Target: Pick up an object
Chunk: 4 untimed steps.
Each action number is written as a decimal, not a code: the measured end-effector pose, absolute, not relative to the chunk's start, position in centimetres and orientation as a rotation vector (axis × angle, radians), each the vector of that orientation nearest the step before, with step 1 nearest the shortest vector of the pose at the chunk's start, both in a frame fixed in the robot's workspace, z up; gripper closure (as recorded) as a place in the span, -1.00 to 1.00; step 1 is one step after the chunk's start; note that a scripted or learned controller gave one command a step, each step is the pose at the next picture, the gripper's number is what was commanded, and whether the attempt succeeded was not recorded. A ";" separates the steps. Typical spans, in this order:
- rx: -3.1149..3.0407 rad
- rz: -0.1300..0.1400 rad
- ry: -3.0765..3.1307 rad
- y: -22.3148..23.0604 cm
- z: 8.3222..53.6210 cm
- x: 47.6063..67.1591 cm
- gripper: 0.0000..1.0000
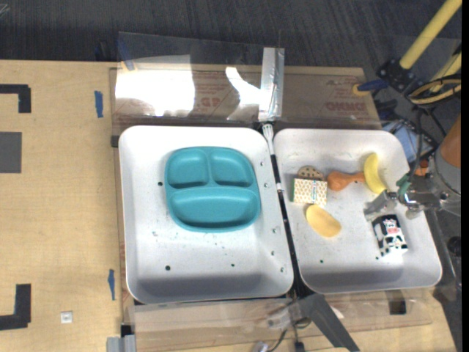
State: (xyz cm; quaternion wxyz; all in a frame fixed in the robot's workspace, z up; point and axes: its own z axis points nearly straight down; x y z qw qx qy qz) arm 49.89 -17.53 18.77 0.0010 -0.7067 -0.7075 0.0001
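Objects for picking lie scattered in the right bin (352, 277), and we count five of them in the camera view. Toward the bin's far edge we see a yellow banana (374, 172), curved and lying just beside the thick end of an orange drumstick-shaped toy (344, 180). Near the bin's left wall sits a patterned block (310, 191) with a brown cookie-like piece (310, 172) touching its far side. Closer to the bin's middle rests a yellow lemon-shaped piece (323, 221), just beside the block's near corner. Toward the right wall and the near edge we find a small black-and-white cow-print item (390, 236), apart from the others. The gripper (381, 205) comes in over the bin's right wall, its metal tip low between the banana and the cow-print item; we cannot tell from this slant how its pincer stands, and we see nothing between its tips. The left bin (146, 270) carries a teal divided plate (212, 188), sitting toward the far half of that bin, with its three compartments facing up. Both bins rest on a cardboard-covered bench (51, 196).
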 end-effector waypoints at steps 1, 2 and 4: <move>-2.105 -0.006 -2.347 -20.3 10.4 50.3 -1.00; -2.267 -0.005 -2.184 -18.3 8.7 55.9 -1.00; -2.268 -0.010 -2.188 -18.3 9.8 56.0 -1.00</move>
